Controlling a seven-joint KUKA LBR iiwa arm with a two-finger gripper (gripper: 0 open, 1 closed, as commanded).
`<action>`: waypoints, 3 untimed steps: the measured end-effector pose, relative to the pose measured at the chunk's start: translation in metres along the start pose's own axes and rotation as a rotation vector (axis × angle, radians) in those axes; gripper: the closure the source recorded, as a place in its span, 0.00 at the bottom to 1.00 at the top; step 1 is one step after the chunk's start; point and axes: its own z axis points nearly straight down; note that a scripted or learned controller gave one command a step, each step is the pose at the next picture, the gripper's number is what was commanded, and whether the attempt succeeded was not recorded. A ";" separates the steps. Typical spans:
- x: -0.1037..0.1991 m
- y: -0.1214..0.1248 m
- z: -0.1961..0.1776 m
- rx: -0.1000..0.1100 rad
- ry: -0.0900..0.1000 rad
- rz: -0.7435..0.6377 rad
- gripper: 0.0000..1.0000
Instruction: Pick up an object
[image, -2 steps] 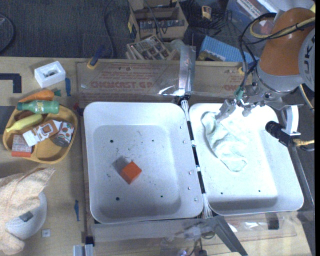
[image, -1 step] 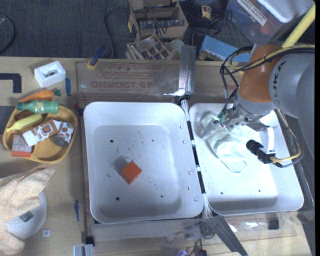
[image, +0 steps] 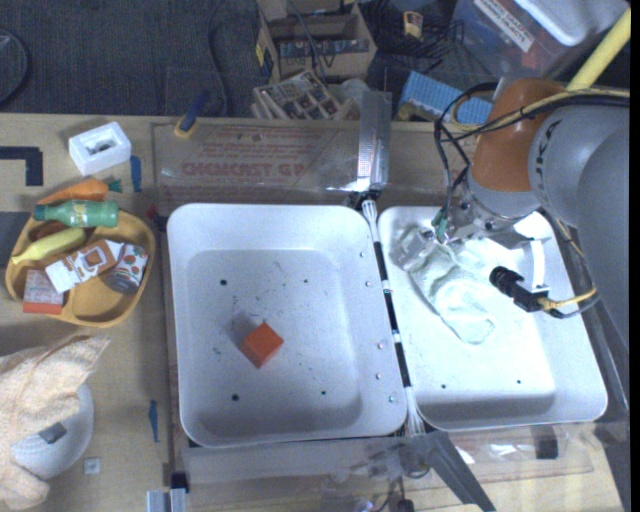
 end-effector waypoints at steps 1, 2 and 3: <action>-0.002 0.002 -0.013 -0.009 -0.009 -0.002 1.00; -0.001 0.001 -0.012 -0.005 -0.006 -0.002 0.00; -0.002 0.003 -0.023 -0.010 -0.009 -0.002 1.00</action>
